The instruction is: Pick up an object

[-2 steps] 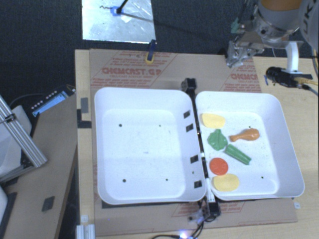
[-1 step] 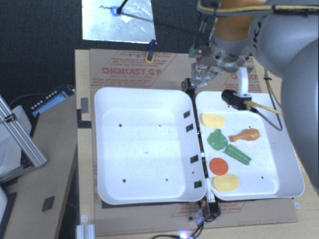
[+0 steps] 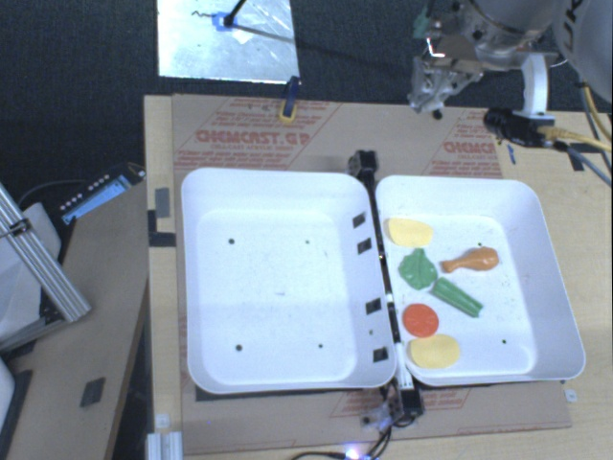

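Nearest the tabletop's front edge, in the right white bin [image 3: 551, 257], lay a flat yellow oval toy [image 3: 435, 352], seemingly light, stiff and slippery; pinching across its narrow width looked best. Whether the claw [image 3: 430, 92], hovering beyond the bin's far edge, was spread or pressed together I could not tell.

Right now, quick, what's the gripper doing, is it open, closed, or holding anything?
Gripper: raised above the bench behind the right bin, holding nothing; open or closed cannot be told.
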Motion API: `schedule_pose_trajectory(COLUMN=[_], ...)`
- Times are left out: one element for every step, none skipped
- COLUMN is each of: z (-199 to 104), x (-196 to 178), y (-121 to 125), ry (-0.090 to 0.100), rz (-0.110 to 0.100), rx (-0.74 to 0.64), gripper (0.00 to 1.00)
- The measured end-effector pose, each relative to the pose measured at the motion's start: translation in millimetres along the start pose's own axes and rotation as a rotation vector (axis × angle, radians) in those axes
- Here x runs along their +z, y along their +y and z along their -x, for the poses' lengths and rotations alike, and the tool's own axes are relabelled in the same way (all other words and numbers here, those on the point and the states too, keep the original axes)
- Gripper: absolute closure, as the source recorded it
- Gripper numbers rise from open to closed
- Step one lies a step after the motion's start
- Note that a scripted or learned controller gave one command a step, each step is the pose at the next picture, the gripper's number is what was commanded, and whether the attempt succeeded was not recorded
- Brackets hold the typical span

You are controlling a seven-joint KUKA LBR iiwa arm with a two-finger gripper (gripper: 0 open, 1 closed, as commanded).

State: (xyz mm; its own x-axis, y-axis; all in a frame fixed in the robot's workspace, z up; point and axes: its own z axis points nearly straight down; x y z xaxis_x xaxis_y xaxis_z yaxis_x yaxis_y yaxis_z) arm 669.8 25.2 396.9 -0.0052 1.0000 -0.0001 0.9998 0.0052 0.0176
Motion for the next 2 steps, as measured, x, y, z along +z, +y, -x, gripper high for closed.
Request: schedule_pose_trajectory(z=[-1.5,-6.3], x=[-8.0,-18.7], y=[-0.9,-0.7], ry=[0.0,0.0], rz=[-0.014,-0.013], rx=[-0.001,0.0], gripper=[1.0,1.0])
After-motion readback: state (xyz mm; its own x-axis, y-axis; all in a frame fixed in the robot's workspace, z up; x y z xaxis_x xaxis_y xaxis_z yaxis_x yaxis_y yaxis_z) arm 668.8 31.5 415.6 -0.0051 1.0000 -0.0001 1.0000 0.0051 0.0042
